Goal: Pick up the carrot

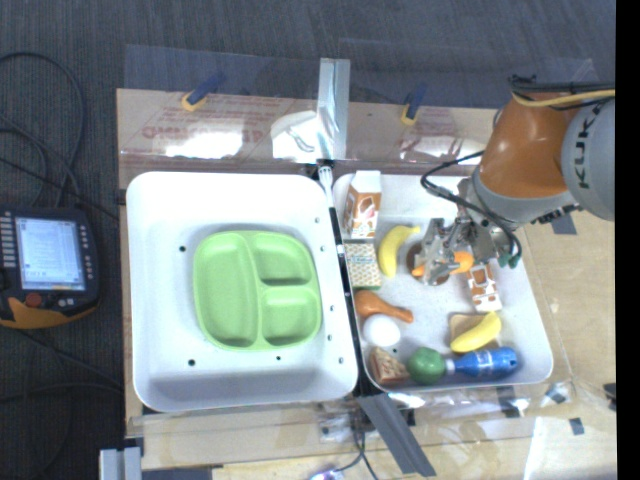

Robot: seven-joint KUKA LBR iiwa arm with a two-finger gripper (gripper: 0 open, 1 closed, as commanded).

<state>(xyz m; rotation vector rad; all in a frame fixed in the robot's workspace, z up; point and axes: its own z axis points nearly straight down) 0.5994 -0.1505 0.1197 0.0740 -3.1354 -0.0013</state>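
The carrot (384, 307) is a short orange piece lying flat in the right bin (535, 308), near its left wall and just above a white egg (381, 332). My gripper (441, 254) hangs low over the middle of the right bin, to the upper right of the carrot and apart from it. A small orange object (461, 261) and a brown one (417, 259) lie right beside the gripper. Nothing can be made out as held.
The right bin also holds a carton (363, 204), two bananas (396, 247) (476, 333), a small box (484, 287), a green lime (427, 365) and a blue bottle (486, 363). A green divided tray (258, 288) lies in the left bin (160, 218).
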